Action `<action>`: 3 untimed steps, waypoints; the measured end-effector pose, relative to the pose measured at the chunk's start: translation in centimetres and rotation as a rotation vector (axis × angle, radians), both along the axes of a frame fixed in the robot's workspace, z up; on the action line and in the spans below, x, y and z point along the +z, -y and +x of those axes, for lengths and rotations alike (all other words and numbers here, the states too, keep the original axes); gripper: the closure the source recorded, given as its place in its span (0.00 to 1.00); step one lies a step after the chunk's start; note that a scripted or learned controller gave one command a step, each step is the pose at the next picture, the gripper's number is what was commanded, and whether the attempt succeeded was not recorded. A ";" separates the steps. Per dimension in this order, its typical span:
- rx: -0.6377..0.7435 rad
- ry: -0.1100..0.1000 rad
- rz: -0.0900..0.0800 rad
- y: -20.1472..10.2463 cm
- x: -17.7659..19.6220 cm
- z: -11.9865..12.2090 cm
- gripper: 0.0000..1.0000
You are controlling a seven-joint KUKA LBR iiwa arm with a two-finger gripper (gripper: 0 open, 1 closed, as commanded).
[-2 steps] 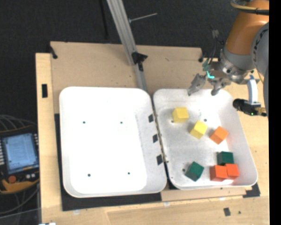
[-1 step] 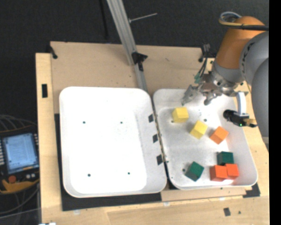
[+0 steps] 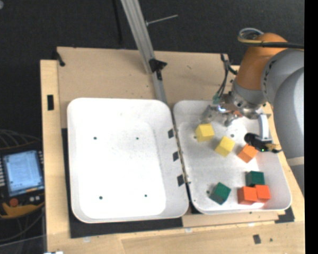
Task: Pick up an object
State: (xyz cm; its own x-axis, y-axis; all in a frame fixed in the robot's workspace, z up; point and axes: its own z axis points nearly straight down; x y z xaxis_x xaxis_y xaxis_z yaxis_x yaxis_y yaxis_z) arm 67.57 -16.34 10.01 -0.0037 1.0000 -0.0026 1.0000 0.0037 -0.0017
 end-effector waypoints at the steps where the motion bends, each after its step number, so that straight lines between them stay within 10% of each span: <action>1: 0.003 0.007 -0.004 0.1 1.5 0.2 1.00; 3: -0.002 0.010 0.001 1.1 13.3 0.3 1.00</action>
